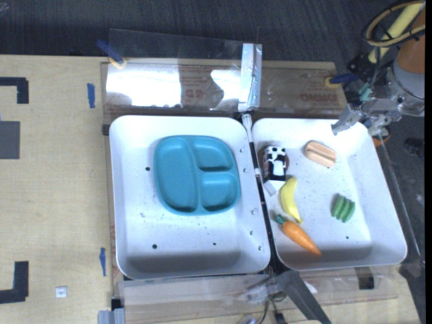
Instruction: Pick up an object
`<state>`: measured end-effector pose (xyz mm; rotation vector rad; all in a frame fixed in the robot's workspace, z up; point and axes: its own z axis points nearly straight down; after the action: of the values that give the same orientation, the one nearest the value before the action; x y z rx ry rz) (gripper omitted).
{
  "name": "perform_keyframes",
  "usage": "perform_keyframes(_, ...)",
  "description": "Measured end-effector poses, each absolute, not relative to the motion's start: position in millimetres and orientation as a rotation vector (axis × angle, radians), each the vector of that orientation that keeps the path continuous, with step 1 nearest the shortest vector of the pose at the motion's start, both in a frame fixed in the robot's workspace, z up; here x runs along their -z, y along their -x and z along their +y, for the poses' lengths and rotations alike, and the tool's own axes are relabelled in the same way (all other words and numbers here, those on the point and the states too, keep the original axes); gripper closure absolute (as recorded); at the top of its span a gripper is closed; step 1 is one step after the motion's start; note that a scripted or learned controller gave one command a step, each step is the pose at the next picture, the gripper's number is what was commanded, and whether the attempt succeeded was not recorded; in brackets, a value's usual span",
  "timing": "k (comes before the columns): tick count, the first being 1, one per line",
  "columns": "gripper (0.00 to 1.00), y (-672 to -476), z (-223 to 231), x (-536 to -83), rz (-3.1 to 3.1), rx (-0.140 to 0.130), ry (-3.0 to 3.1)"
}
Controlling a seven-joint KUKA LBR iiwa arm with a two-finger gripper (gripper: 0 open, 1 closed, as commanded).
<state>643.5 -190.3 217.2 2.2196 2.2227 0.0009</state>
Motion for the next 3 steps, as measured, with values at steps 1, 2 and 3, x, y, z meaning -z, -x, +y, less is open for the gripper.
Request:
perform_keyframes(1,0.00,-657.9,-145.5,-101.1,2.227,0.007,-2.227)
perform_keyframes(2,0.00,-640.9,-141.3,-86.3,2.491,-0.002,-1.911)
perform_keyframes(3,1.00,-643.3,-142.3,-99.7,2.484,-0.008,-1.909)
